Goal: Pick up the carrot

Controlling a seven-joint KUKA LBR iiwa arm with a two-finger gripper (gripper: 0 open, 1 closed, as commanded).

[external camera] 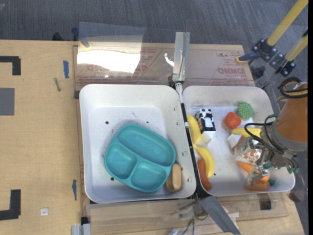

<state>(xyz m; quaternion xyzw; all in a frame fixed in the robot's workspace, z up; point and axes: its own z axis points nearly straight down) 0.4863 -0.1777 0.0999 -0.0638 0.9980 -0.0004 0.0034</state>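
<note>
Carrot (244, 167) lies flat, running left-right.

A dark grey carpet (146, 9) is running across the far side of the scene. A pale wooden tabletop (34, 131) is stretching out at the left, carrying black markings (12, 65) and bits of blue tape (65, 68). Light is glaring off a clear sheet (112, 58) lying far of the bins. Yellow poles (291, 16) are slanting in at the far right.
</note>
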